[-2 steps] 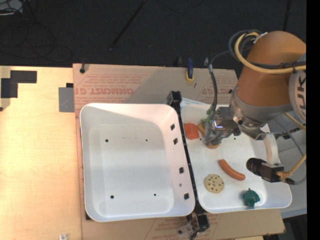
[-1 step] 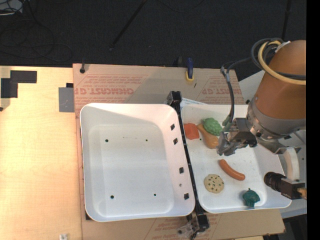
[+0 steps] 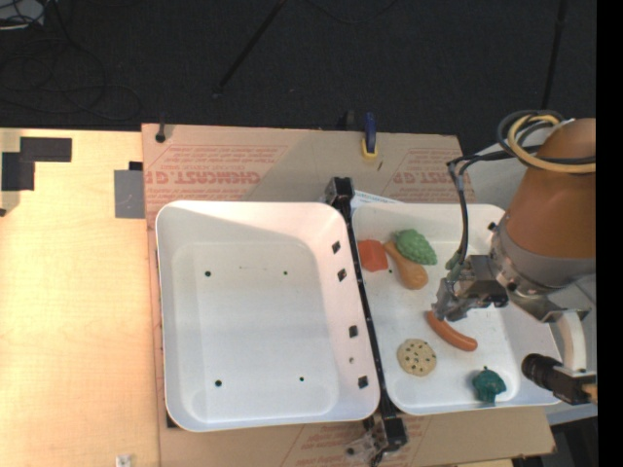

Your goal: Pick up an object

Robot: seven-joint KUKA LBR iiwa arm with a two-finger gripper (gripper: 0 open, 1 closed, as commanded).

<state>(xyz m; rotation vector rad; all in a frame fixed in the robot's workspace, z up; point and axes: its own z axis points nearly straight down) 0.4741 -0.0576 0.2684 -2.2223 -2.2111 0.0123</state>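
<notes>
From above, the gripper hangs low in the right bin, its tips just beside the upper end of the sausage; the fingers are too blurred for me to tell whether they are apart or together. A cookie, broccoli, carrot, lettuce and a red piece lie around it. The left bin sits alongside.

A red-orange sausage lies slantwise in the right bin, its upper end just under the tool. Near it lie a speckled cookie and a teal lump.
</notes>
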